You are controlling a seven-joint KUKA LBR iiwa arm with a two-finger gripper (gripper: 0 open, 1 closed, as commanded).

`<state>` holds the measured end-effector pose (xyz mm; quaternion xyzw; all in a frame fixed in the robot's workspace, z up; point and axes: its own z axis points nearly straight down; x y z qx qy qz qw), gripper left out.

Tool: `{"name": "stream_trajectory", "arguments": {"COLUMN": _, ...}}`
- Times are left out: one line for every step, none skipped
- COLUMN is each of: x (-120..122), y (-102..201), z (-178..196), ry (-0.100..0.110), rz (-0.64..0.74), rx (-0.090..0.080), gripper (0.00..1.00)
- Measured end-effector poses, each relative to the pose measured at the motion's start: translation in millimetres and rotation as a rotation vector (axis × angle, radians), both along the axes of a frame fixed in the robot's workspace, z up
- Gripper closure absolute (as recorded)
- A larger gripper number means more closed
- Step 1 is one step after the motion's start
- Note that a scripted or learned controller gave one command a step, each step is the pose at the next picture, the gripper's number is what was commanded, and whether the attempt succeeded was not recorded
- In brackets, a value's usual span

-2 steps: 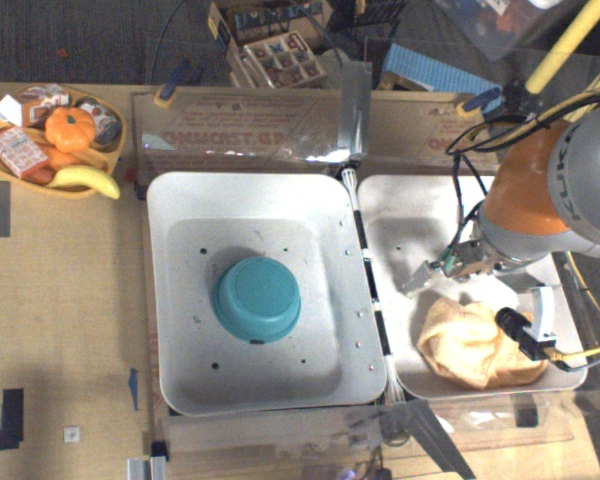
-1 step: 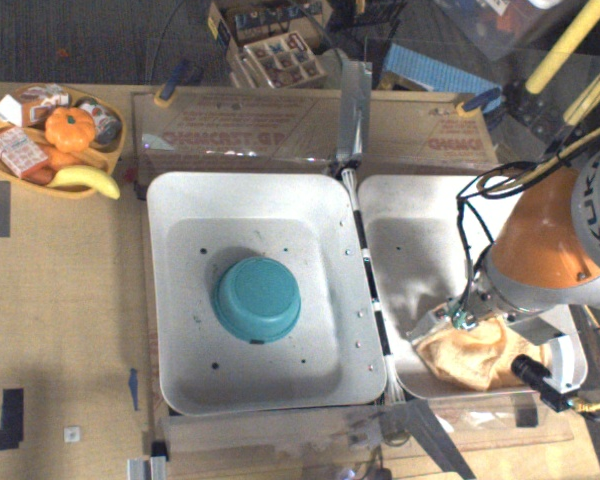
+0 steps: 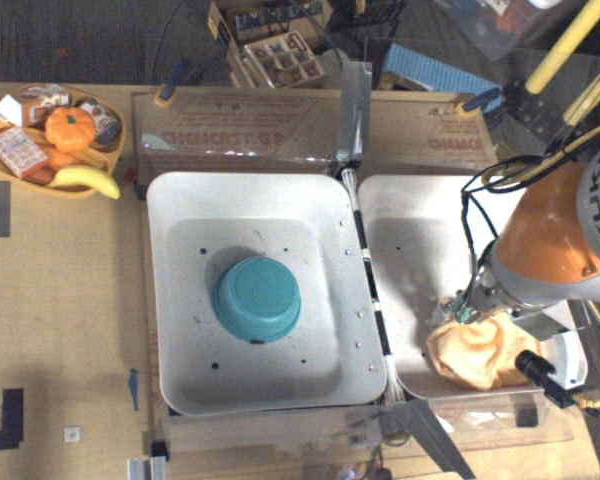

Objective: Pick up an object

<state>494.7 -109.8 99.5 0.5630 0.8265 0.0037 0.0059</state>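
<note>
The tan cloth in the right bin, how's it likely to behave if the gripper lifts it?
The tan cloth lies bunched in soft folds, so it is probably floppy and would drape and hang rather than hold its shape. It looks thin, so likely light. A pinch on one fold may lift only part of it, dragging the rest across the right bin.

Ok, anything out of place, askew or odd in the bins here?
Nothing much. The teal bowl sits upside down in the left bin, and a tan cloth lies crumpled in the right bin under the arm. No spill or damage.
</note>
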Motion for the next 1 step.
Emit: {"name": "stream_trajectory", "arguments": {"x": 26.7, "y": 57.5, "z": 84.8, "ry": 0.012, "rz": -0.276, "rx": 0.001, "gripper": 1.0}}
